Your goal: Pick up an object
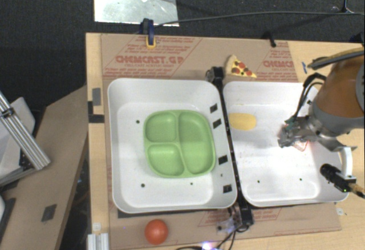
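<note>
Camera view: small flat yellow oval piece (242, 122) lies in right white bin (285, 192), near divider. Looks light, smooth, low; take across its narrow width. Gripper (291, 136) nearby; opening unreadable.

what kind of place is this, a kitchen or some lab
Most likely a robotics lab bench, not a kitchen: a robot arm reaches over two white bins, the food is toy-like, such as a pizza slice and a green divided plate, and cables run across the bench.
</note>
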`<state>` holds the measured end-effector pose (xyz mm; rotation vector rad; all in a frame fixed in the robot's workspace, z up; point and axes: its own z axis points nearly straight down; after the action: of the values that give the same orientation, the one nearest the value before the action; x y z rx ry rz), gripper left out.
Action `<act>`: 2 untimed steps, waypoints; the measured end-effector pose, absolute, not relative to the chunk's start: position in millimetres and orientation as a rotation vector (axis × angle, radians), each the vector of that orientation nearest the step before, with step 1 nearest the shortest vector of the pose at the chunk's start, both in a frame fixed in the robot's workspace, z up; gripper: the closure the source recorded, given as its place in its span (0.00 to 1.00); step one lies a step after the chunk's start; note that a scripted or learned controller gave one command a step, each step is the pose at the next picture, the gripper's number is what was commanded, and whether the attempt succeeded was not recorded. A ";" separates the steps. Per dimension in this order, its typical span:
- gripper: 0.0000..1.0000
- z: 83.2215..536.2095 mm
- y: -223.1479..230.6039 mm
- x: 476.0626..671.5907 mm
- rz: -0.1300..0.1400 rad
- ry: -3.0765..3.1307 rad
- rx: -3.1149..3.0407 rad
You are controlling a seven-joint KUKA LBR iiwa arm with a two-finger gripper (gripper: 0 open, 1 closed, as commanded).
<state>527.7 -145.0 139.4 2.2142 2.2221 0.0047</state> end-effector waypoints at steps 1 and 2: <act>1.00 201.8 -151.3 527.1 0.006 2.221 2.212; 1.00 220.5 -151.6 528.5 0.004 2.223 2.213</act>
<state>528.5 -151.6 220.5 2.2133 2.2234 0.0040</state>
